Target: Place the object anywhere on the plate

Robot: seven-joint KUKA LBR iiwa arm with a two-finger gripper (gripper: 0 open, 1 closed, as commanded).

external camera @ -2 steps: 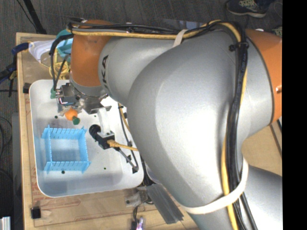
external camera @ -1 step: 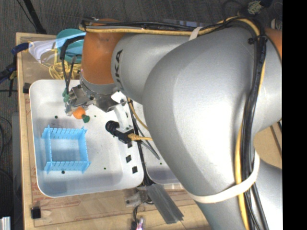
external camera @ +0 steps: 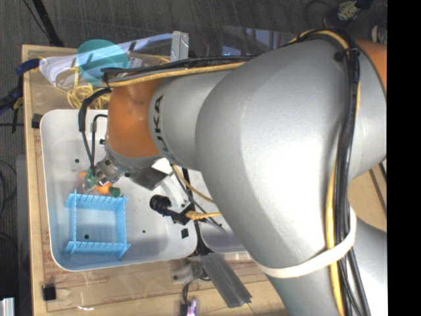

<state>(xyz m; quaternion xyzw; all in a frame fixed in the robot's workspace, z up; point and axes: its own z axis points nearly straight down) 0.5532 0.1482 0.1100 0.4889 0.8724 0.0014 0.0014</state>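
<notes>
Nearest to us is the grey arm (external camera: 276,150), whose bulk covers most of the right and middle of the view, with black cables running along its side. Following it down and to the left, we reach the orange band (external camera: 131,120) above the wrist, which hangs over the left white bin (external camera: 56,143). Below the band, the gripper (external camera: 102,173) sits low over the bin floor; we cannot tell how it stands, because the wrist hides it from above. Right at its tip we see a small orange and green object (external camera: 102,186), partly hidden, lying on the bin floor and just beyond the far edge of a light blue rack (external camera: 97,226). The rack stands on the bin floor near the bin's near left corner. We cannot make out a plate. Farther back, beyond the bin's far rim, a teal item (external camera: 99,54) and a tangle of yellow cord (external camera: 75,91) lie on the bench (external camera: 33,71).
</notes>
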